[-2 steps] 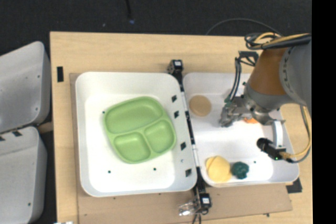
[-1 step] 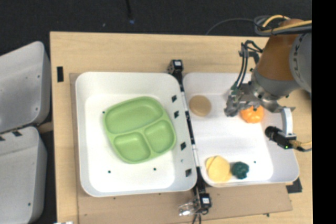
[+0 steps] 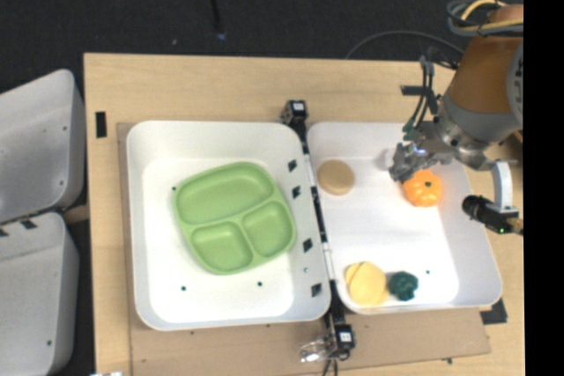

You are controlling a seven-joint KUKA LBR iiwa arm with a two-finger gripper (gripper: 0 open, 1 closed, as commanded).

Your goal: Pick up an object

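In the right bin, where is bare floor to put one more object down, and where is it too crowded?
Right bin: bare middle floor, bordered by the tan disc above, the yellow item and dark green item below. Crowded at its upper right, where the end effector hangs beside the orange object.

Light wooden bench, rectangular, bare strip visible along far edge and left edge. Two shallow white plastic bins side by side directly on it, touching along middle seam. Left bin covers bench centre toward left edge; right bin reaches toward right edge, near corner close to bench near-right corner. Small black clamp at far end of seam; second black clamp at near end, by bench near edge.
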